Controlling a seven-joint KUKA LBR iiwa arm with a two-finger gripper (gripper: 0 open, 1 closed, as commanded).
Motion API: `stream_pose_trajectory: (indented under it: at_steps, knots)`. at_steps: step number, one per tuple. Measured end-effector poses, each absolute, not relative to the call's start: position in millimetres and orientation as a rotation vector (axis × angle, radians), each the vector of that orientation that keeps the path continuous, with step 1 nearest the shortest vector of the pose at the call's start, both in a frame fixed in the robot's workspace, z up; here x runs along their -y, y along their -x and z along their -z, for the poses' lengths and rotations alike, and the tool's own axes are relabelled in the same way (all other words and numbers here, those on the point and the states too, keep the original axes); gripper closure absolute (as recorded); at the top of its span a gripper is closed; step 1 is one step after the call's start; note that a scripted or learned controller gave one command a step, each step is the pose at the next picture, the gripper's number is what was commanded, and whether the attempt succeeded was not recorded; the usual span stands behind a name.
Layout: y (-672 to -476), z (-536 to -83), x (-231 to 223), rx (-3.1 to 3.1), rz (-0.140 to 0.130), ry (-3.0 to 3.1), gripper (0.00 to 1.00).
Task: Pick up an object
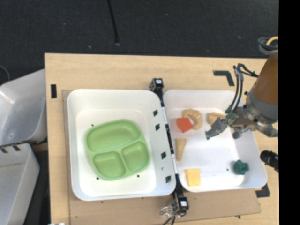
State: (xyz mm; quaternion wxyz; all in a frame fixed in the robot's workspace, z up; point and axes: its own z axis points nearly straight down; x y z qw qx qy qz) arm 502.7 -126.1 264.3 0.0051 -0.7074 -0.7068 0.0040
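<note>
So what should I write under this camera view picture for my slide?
Robot gripper hovers over the right bin of toy food; a green divided plate sits in the left bin.

Green three-compartment plate (117, 149) lies flat in the left bin (75, 172), well away from the gripper (220, 128), toward the view's left; row of black clips (165, 125) on the seam between the bins, sitting between plate and gripper; wooden bench (108, 69) under both bins; white boxes (21, 107) off the bench edge, farthest from the gripper; dark carpet (187, 18) beyond the bench, thin black cable (111, 18) across it.
</note>
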Motion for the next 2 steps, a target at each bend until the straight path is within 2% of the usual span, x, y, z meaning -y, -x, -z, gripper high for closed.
stream_pose_trajectory:
  at_steps: [1, 2]
  knots:
    - [-504.5, -268.9, 125.9, 2.223, -0.004, 2.218, 0.0]
    - [-502.2, -209.9, 117.1, 2.218, -0.009, 2.215, 0.0]
